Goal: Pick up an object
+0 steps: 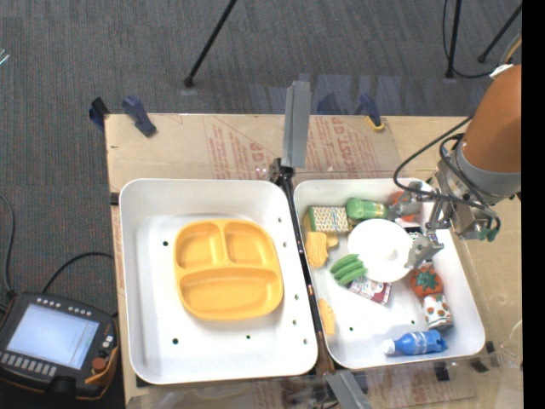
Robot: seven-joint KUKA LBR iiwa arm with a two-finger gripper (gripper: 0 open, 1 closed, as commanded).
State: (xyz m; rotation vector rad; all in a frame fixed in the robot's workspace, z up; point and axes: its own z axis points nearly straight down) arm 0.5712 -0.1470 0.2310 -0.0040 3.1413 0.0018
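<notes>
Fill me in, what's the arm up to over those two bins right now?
The arm's gripper hangs over the right bin, near its right side, beside a white plate. That bin is crowded: a green bottle, green pea pods, a tomato-like red toy, a blue bottle and small packets. Nothing is visibly between the fingers, so no pick yet. The left bin holds a yellow divided tray.

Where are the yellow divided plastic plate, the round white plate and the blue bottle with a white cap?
yellow divided plastic plate (228, 268), camera view, on the ridge between its compartments.
round white plate (379, 248), camera view, on its centre.
blue bottle with a white cap (420, 342), camera view, on its blue body.
</notes>
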